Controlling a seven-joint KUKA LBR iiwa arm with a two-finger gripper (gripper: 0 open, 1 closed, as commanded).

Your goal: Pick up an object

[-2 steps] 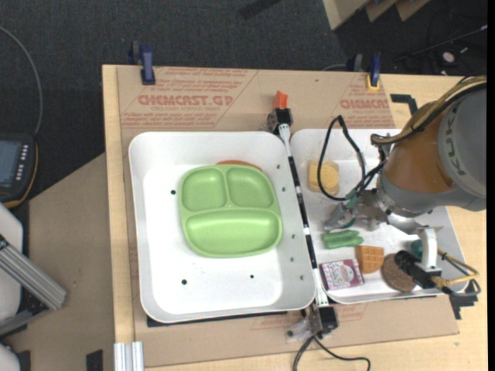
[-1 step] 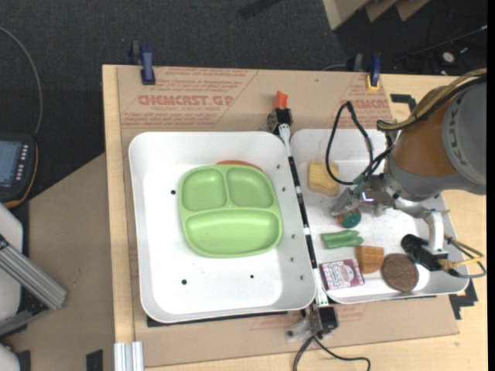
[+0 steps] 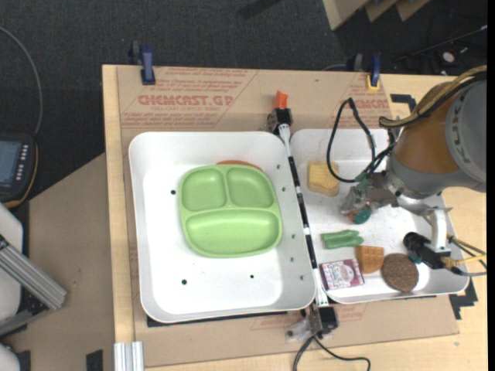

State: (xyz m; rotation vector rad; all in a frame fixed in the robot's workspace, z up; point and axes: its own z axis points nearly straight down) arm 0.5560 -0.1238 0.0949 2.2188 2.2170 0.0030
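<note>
White bins, 2, side by side on the table (image 3: 193, 91). In the left bin (image 3: 155, 230), a green divided plate (image 3: 230, 209), with an orange edge peeking out behind its far rim. In the right bin (image 3: 340, 141): yellow block (image 3: 322, 178) near the back, green piece (image 3: 341, 239) mid-bin, orange waffle-like piece (image 3: 370, 257), brown round disc (image 3: 400, 271), small pink-and-white packet (image 3: 341, 273) at the front. Gripper (image 3: 358, 205) low over the right bin, between block and green piece; open or closed, impossible to tell. Nothing visibly held.
</note>
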